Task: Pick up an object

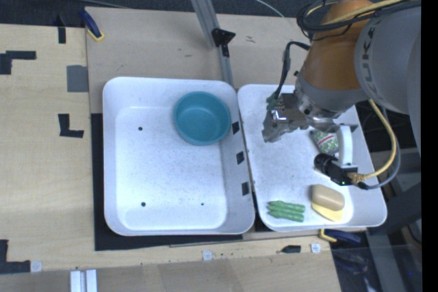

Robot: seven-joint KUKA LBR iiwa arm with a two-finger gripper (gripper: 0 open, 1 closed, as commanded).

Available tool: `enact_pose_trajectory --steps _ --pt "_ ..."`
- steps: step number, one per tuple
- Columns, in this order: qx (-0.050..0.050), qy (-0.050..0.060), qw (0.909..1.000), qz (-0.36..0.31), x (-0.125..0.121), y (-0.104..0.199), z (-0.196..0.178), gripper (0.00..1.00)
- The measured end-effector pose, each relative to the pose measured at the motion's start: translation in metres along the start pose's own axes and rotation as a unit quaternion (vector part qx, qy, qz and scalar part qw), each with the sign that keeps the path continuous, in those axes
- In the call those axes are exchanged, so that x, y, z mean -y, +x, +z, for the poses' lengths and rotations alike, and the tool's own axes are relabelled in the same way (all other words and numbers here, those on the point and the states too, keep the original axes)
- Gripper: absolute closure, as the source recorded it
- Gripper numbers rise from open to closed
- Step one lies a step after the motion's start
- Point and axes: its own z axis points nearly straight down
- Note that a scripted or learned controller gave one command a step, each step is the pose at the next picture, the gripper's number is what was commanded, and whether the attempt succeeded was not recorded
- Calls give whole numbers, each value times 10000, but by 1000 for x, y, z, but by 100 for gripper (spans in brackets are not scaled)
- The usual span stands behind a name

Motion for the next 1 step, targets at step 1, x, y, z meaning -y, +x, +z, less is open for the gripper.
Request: enact_pose_trajectory --steps 1 --pt "1 -5 10000 -6 8 61 -4 100"
